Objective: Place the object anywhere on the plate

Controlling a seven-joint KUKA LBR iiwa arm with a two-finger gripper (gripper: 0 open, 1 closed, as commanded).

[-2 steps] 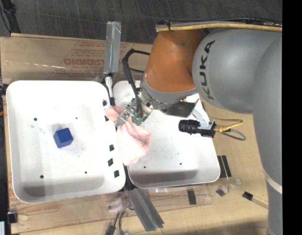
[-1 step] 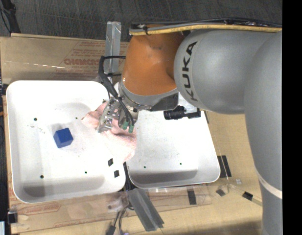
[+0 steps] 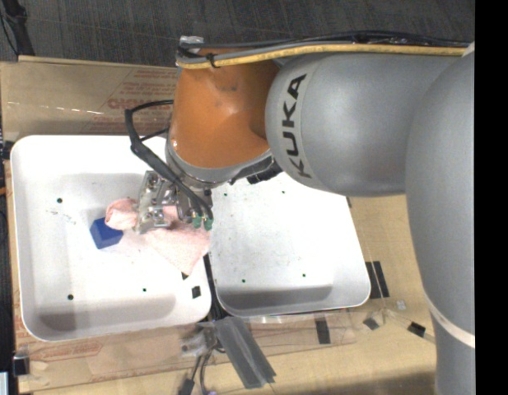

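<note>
A pink plate (image 3: 176, 241) lies in the left bin (image 3: 39, 220), partly hidden under the wrist. A small blue block (image 3: 106, 233) sits at the plate's left edge, touching or overlapping its rim. My gripper (image 3: 152, 214) hangs low over the plate's middle, just right of the blue block. The block rests on the bin side, apart from the gripper's tip.
The right bin (image 3: 286, 253) sits next to the left one; their walls meet near the plate's right corner. The big grey arm and its orange band (image 3: 216, 113) cover the bins' far side. Cardboard (image 3: 64, 97) lies behind the bins.
</note>
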